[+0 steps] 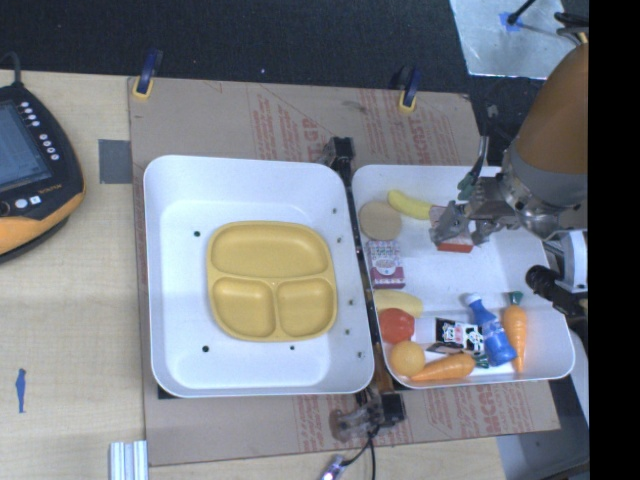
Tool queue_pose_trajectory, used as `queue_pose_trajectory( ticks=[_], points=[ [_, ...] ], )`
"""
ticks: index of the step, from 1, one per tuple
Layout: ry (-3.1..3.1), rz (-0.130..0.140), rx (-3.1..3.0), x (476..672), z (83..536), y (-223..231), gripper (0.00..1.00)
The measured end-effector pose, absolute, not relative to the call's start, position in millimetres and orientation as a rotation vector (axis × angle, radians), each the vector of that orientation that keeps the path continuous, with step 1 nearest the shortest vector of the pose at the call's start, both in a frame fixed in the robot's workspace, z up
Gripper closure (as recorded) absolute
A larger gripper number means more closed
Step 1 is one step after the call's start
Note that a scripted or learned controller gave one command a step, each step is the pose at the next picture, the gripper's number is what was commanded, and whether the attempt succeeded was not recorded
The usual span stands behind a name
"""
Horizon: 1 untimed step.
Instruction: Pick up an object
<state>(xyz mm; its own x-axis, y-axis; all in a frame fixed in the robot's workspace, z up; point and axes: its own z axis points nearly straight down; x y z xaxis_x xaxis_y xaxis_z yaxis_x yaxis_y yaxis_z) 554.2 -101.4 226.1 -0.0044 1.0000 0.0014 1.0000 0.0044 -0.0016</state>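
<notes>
Gripper (pixel 458 224) jaws hung low over the right bin (pixel 540 368), their spread too blurred to tell, with a small red object (pixel 455 248) just beneath; whether it was held could not be judged. From left to right lay the left bin (pixel 180 358) with a yellow divided tray (pixel 272 278), then a tan disc (pixel 379 220), a banana (pixel 408 204), a blue bottle (pixel 490 330) and a carrot (pixel 515 333). Nothing looked lifted; the pick seemed unfinished.

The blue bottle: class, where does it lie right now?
The blue bottle lies in the right-hand bin, near its front right corner, between the black-and-white carton and an upright orange carrot.
</notes>
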Motion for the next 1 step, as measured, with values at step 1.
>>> queue_pose_trajectory(
  ticks=[1],
  points=[
    [-2.226, 0.004, -2.213, 536.6, 236.6, -49.9, 1.0]
  ],
)
